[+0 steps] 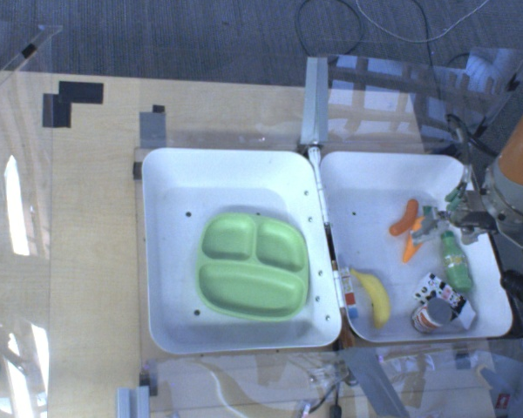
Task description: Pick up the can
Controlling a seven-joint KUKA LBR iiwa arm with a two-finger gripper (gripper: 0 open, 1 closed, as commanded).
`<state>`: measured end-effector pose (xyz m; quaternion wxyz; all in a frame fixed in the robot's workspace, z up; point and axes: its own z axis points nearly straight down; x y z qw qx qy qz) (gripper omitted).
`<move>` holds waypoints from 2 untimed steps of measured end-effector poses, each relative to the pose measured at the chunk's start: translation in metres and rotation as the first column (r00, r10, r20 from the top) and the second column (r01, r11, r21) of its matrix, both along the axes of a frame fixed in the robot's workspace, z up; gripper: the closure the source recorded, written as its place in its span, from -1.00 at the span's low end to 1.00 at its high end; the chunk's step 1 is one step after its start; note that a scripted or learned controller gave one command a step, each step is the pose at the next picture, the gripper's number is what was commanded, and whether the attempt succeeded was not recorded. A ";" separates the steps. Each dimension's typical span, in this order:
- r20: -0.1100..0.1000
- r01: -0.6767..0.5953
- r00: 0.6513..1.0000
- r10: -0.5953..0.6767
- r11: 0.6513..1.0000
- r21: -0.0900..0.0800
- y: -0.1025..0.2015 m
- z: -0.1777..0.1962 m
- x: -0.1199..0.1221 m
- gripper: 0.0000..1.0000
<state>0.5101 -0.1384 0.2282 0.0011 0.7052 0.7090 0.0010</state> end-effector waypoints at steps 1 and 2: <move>0.001 -0.276 0.961 0.276 0.961 -0.001 0.021 -0.047 0.045 -1.00; 0.004 -0.209 0.978 0.209 0.978 -0.003 -0.035 -0.015 0.075 -1.00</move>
